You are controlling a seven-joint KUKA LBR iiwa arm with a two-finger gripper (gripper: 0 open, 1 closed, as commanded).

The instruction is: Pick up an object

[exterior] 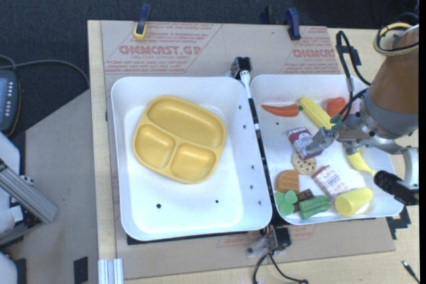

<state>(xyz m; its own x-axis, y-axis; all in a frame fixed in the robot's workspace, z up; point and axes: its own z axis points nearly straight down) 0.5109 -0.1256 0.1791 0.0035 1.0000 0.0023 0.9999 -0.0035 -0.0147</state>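
While the arm reaches in from the right, its jaws (321, 142) hang low in the right bin (266, 93), tips beside a red-and-white packet (299, 139); whether they are apart or together, I cannot tell. Left bin (123, 143) holds a yellow divided plate (178, 138).

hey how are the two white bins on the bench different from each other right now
The left white bin holds one large yellow three-compartment plate; the right white bin holds many small toy foods, such as an orange carrot and a yellow corn cob. The gripper hovers over the right bin, not the left. Both are shallow, white, rounded-cornered.
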